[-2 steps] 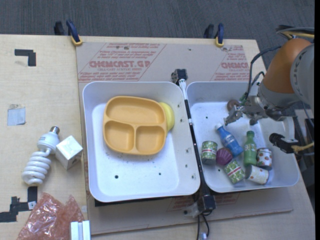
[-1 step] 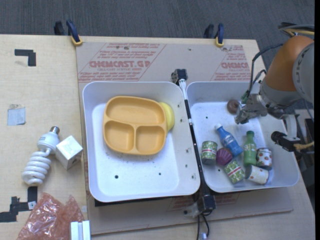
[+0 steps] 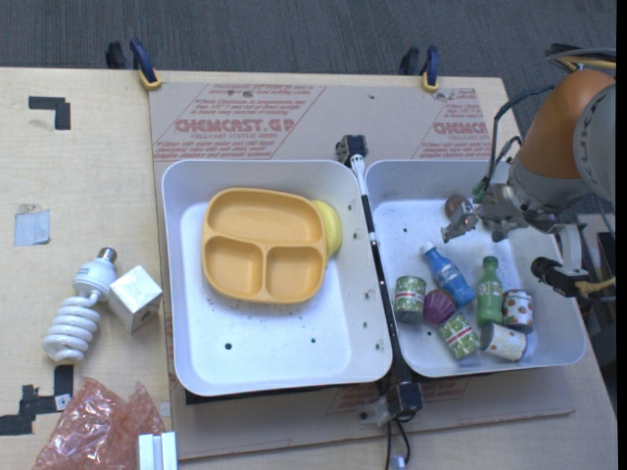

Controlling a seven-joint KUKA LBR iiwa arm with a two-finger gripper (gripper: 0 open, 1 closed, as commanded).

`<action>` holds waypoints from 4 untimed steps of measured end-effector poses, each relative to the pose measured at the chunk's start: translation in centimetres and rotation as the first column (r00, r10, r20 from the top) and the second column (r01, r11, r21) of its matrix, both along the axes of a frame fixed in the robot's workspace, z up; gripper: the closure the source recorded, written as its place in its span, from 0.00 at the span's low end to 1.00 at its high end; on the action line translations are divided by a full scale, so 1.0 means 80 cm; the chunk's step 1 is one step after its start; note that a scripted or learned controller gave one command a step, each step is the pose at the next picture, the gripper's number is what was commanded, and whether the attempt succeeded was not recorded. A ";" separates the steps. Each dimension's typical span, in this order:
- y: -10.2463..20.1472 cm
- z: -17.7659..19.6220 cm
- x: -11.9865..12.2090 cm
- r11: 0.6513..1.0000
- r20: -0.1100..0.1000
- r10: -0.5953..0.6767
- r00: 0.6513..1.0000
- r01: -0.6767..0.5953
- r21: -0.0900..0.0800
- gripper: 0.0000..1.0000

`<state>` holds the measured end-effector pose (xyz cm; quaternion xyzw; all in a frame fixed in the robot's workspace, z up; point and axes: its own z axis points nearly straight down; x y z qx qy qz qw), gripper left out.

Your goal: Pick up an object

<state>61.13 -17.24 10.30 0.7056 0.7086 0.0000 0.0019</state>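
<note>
Pincer (image 3: 470,218) hangs over the right bin (image 3: 411,179) near its far edge, finger state indeterminate, nothing seen gripped, presumably staged above the targets (blue bottle (image 3: 448,274), green bottle (image 3: 489,289)) clustered toward the near edge.

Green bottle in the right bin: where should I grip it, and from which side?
Grip the green bottle across its body, coming straight down. It lies flat, cap toward the bin's far side, with the blue bottle close on its left, so set the fingers carefully.
</note>
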 end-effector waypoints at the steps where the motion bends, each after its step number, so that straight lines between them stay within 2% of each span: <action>1: 0.047 -0.014 -0.127 1.000 -0.003 -0.006 1.000 0.006 0.003 0.00; 2: -0.059 0.164 -0.120 1.000 0.000 -0.005 1.000 0.005 0.000 0.00; 3: 0.018 -0.014 -0.167 1.000 -0.002 -0.006 1.000 0.006 0.003 0.00; 4: 0.017 -0.001 -0.165 1.000 0.001 -0.009 1.000 0.009 0.001 1.00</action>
